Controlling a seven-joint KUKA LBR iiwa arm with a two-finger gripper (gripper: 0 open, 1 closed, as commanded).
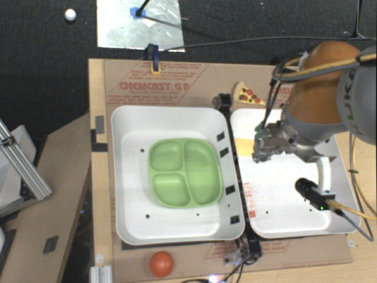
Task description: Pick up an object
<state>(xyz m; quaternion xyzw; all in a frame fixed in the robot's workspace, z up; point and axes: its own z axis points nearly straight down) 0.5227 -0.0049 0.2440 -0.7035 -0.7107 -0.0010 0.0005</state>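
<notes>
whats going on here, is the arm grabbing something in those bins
A grey KUKA arm reaches in from the right, with its gripper low over the right bin, next to a yellow object by that bin's left wall. Nothing can be seen between its fingers. The left bin holds a green divided tray. An orange ball and a pizza-slice toy lie outside the bins.

Robotics lab, arm, white bins, bench

The tool hangs over the right bin; a green divided tray fills the left bin.
</notes>
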